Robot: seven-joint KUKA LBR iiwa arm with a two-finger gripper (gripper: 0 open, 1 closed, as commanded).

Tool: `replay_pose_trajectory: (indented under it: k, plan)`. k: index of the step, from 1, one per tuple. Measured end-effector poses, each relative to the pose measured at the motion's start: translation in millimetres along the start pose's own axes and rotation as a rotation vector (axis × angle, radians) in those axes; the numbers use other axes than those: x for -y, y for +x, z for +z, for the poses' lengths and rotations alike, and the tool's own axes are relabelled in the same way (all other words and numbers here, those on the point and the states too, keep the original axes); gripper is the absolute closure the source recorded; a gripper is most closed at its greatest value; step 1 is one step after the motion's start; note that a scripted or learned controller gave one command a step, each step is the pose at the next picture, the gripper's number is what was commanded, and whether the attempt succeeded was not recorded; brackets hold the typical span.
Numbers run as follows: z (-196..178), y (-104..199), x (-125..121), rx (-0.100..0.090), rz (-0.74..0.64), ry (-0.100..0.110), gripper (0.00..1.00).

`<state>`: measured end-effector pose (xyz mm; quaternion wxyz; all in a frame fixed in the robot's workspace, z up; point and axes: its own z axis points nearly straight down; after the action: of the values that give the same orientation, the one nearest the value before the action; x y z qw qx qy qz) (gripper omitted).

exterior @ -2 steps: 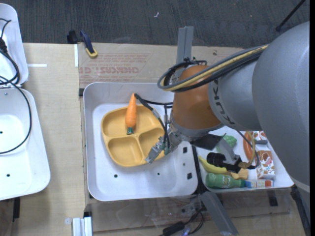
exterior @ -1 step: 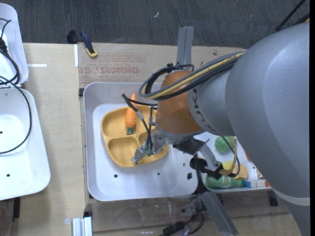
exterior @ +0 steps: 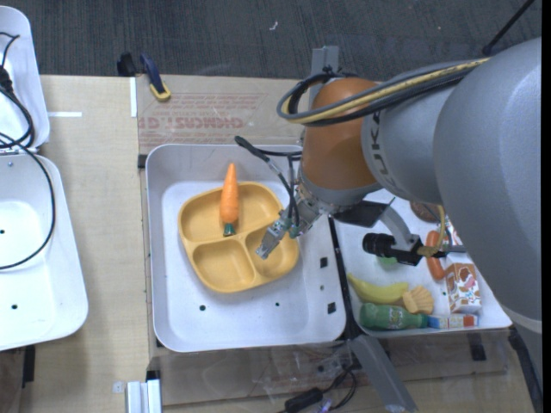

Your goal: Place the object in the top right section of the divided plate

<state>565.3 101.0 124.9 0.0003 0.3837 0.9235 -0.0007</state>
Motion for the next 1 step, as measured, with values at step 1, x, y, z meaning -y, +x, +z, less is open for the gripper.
replay_pose_trajectory:
  k: [1]
  plan:
    - [-8.2,-1.4,0.8,0.000,0.004,0.000,1.00]
